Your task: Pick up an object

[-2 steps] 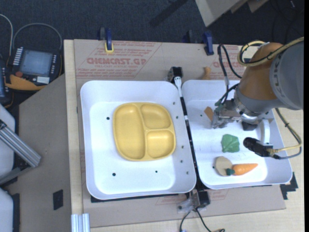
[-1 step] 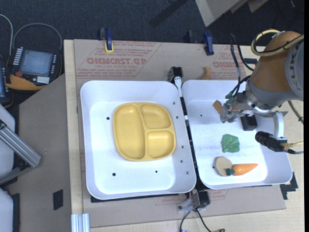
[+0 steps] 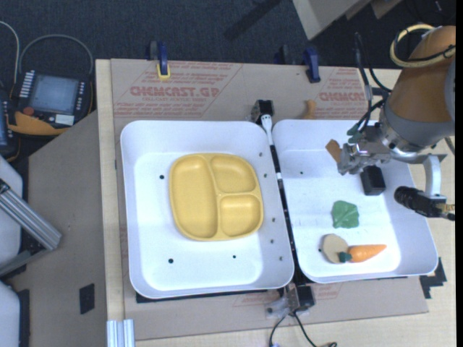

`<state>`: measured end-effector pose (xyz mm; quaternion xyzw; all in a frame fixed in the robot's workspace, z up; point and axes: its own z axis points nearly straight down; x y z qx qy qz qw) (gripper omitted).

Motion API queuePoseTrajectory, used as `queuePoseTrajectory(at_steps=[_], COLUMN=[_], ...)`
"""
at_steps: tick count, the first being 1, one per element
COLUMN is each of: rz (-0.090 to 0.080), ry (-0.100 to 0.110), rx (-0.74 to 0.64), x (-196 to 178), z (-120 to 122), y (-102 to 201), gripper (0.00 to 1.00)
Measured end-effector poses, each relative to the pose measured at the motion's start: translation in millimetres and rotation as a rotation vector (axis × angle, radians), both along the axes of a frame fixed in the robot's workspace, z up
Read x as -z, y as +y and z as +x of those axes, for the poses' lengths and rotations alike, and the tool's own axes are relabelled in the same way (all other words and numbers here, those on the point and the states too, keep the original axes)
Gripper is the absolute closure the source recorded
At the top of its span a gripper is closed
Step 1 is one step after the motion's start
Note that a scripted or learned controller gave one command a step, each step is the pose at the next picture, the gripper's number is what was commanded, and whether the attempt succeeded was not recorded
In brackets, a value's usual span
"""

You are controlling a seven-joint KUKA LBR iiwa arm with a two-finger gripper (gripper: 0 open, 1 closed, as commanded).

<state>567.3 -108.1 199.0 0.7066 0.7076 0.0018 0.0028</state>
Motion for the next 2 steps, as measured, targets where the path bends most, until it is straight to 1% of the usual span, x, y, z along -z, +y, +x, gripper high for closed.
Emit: queuePoseTrajectory(at_steps=[1,2], rz=[0.000,0.002], ry=[0.001,0.005], rx=[0.000,-0.005], x=[-26,-17], z=[1,18], y=[0,56], gripper=[1.00,1.00])
